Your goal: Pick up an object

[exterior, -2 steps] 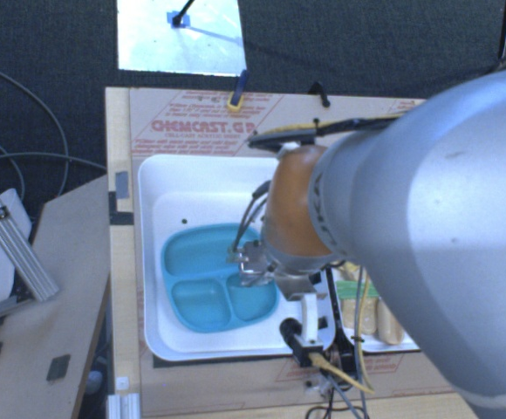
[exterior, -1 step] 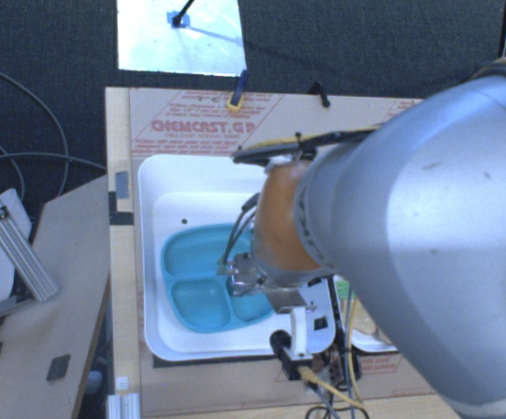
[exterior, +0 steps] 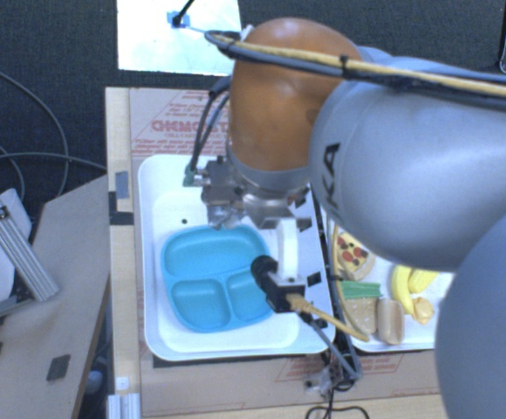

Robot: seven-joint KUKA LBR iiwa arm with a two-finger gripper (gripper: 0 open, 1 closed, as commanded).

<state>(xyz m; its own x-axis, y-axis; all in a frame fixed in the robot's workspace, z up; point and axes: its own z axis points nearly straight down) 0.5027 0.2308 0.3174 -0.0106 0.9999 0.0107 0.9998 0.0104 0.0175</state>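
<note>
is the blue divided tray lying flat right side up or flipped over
Right side up. The blue divided tray lies flat in the left bin, its three compartments facing up with raised dividers between them.

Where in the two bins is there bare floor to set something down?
Left bin: bare strips left of and in front of the blue divided tray. Right bin looks crowded: pizza slice, banana and other toy food, the arm overhead.

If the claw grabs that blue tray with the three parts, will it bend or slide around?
The blue tray looks like moulded plastic, so probably stiff, not floppy. It seems thin and shallow, so likely light. Lying flat in the smooth white bin, it may slide if nudged, and its low rim could be hard to pinch.
</note>
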